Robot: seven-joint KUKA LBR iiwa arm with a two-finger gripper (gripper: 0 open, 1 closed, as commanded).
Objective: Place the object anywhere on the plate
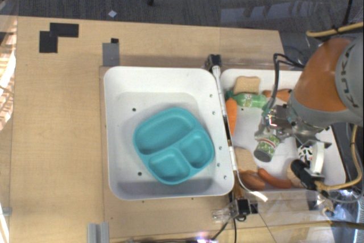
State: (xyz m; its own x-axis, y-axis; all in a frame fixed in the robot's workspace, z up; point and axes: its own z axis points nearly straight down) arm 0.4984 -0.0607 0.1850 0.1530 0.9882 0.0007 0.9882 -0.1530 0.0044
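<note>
A teal plate [173, 148] with three compartments lies in the left white bin [114, 122], with nothing on it. In the right bin [245, 142], my gripper [273, 124] hangs low over the toy foods, beneath the grey and orange wrist. A small can [265, 148] with a green base and a pale label stands tilted right under the gripper, its top against the gripper's tip. From above I cannot make out whether the can is gripped or merely touched.
The right bin also holds a bread slice [247, 84], an orange carrot [231, 114], a green packet [251, 101], two sausages [274, 181] along the front wall and a black-and-white item [307, 152]. A raised divider [223, 116] separates the bins.
</note>
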